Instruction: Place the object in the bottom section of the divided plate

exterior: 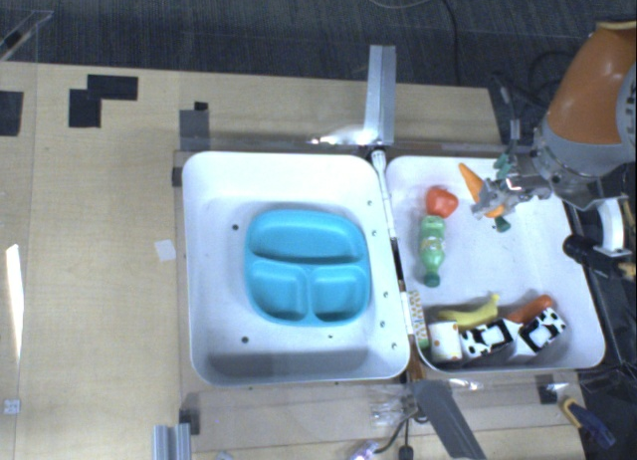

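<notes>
Overhead, the grey arm [587, 139] with its orange band reached in from the right, and its pincer [503, 194] hung over the upper part of the right bin [572, 279]. Whether the pincer was spread or closed could not be told from this slant, and nothing could be seen between its tips. An orange carrot [470, 180] lay just beside it on the left, tilted, and a small dark green bit sat just under it.

The blue divided plate [304, 264] rested in the middle of the left bin [214, 249], one wide section at the top and two smaller sections side by side at the bottom. All three sections showed bare blue.

Near the right bin's left wall lay a red tomato-like piece [441, 201], and just below it, close or perhaps touching, a green vegetable [431, 249] stretched lengthways toward the front. Along the front of that bin sat a crowded row: a yellow banana [470, 313], an orange-red piece [535, 305], and two black-and-white spotted toys [513, 334], packed close together.

Both bins stood side by side on the pale wooden table [90, 249], with a metal post [381, 95] rising behind the seam between them.
</notes>
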### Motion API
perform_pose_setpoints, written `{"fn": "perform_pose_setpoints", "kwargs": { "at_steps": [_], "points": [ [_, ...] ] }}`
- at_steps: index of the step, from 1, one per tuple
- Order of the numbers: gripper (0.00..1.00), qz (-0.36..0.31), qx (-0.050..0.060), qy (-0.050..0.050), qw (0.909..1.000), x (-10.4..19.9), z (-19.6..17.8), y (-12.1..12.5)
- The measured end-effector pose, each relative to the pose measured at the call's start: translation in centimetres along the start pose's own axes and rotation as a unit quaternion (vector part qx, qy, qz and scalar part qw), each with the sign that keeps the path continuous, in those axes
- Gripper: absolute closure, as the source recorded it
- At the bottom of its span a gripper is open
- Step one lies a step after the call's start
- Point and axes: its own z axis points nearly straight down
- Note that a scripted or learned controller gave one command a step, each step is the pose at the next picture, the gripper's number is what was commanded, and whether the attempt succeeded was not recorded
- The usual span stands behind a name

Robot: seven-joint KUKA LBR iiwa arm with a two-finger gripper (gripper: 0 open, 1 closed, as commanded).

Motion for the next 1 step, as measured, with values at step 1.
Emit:
{"fn": "perform_pose_setpoints", "kwargs": {
  "at_steps": [1],
  "points": [
    [0.00, 0.000, 0.000, 0.000, 1.0000, -0.01, -0.01, 0.00]
  ]
}}
